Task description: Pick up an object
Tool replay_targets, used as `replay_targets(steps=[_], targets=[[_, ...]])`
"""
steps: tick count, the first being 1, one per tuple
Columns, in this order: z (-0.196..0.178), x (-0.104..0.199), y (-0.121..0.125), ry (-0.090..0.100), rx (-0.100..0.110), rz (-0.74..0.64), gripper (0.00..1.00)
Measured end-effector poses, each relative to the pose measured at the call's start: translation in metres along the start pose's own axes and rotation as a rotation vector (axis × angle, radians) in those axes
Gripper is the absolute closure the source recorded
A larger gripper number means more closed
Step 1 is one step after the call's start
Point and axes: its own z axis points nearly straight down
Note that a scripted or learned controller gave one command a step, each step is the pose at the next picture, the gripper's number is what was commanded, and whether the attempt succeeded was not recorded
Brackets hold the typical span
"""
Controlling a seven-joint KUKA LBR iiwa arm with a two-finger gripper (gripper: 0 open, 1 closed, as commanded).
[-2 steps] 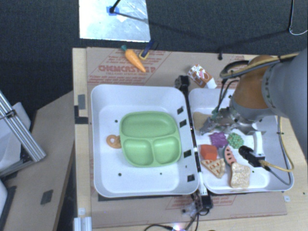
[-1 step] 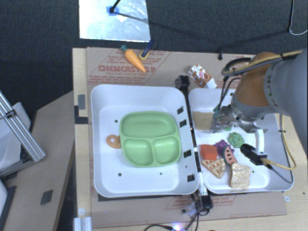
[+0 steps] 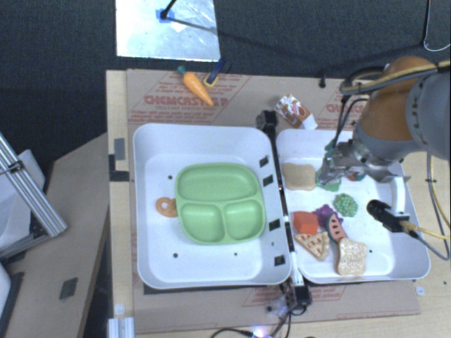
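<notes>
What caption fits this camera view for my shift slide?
KUKA arm's gripper lowered into the right bin beside a bread slice; green divided tray in the left bin.

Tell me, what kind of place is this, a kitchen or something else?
Probably a robot lab, not a kitchen. A grey arm reaches over two white bins, the food is toys, like the carrot and pizza slice, and cables trail across the bench.
</notes>
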Motion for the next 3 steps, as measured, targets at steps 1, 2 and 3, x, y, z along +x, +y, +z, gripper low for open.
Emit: replay_targets(steps=[1, 2, 3], targets=[[-0.06, 0.003, 0.01, 0.0, -0.002, -0.003, 1.0], [-0.068, 0.003, 0.011, 0.001, 0.004, -0.002, 1.0], [-0.067, 0.048, 0.032, 0.002, 0.003, -0.006, 1.0]])
